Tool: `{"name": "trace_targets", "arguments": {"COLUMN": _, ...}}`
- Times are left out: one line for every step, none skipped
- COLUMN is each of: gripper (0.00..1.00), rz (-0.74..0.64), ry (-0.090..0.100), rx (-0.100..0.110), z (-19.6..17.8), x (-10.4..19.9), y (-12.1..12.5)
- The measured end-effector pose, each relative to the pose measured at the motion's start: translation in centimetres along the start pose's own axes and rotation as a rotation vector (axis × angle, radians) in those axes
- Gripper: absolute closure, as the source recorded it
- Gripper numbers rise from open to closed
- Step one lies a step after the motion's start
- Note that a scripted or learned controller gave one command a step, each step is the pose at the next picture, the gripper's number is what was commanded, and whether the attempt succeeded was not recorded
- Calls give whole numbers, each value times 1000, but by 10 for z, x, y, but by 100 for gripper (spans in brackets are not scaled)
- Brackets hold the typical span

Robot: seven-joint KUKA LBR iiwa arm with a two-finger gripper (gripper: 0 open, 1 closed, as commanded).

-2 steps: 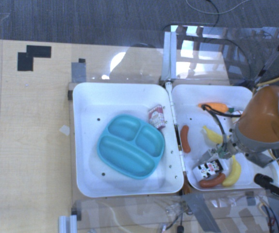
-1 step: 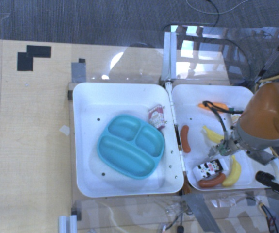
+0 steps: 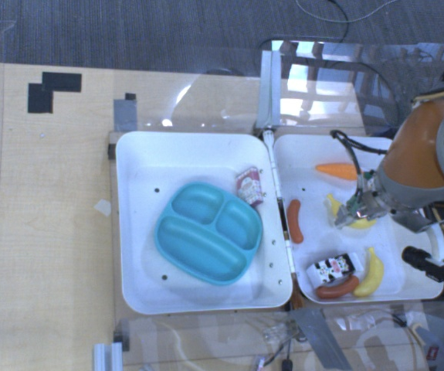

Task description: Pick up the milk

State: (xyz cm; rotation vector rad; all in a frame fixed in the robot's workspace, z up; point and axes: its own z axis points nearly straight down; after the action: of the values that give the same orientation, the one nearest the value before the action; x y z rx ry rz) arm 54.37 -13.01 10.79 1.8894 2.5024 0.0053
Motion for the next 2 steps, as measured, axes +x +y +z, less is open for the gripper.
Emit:
{"name": "trace_targets", "arguments": {"gripper": 100, "rz": -91, "ry": -1, "rx": -1, "z": -136, "x": 48, "y": -40}}
{"name": "trace_targets", "arguments": {"gripper": 100, "rz": 75, "ry": -1, "rx": -2, "z": -257, "x": 71, "y": -36}}
